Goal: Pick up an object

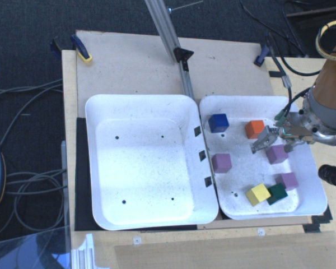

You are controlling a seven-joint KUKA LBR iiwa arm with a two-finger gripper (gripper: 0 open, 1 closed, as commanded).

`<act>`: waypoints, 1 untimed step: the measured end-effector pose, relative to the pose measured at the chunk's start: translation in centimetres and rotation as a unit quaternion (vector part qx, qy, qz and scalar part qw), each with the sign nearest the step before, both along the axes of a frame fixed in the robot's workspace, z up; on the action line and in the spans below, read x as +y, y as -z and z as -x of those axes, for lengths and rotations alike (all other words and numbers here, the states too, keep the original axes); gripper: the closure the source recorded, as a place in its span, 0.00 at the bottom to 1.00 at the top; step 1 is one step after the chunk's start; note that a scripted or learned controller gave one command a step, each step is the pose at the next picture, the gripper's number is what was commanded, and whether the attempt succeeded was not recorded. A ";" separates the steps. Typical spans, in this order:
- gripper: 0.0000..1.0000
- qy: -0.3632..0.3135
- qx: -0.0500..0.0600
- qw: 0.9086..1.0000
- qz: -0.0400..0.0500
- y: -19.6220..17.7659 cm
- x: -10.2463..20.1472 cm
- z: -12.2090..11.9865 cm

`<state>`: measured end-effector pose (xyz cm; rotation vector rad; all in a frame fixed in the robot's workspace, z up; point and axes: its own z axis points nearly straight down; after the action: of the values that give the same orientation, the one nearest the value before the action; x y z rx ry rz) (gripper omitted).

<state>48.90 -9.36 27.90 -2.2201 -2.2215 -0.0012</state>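
Observation:
The right bin [235, 206] holds several small blocks: a blue one [218, 122], an orange one [254, 129], a purple one [221, 162] near the divider, a second purple one [278, 154], a third purple one [289, 180], a yellow one [258, 194] and a dark green one [278, 193]. My gripper [274, 142] reaches in from the right and hangs open over the second purple block, just right of the orange one. One grey finger [262, 143] points down-left. Nothing is held between the fingers.
The left bin [101, 206] sits beside the right one, with black clips along the shared wall. A slanted metal pole [168, 32] rises from the back of the bench. Cables lie on the dark floor to the left.

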 end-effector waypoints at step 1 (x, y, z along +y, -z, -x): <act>0.00 0.000 0.000 1.000 0.000 0.0 0.0 0.0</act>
<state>48.90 -9.38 27.89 -2.2210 -2.2219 -0.0017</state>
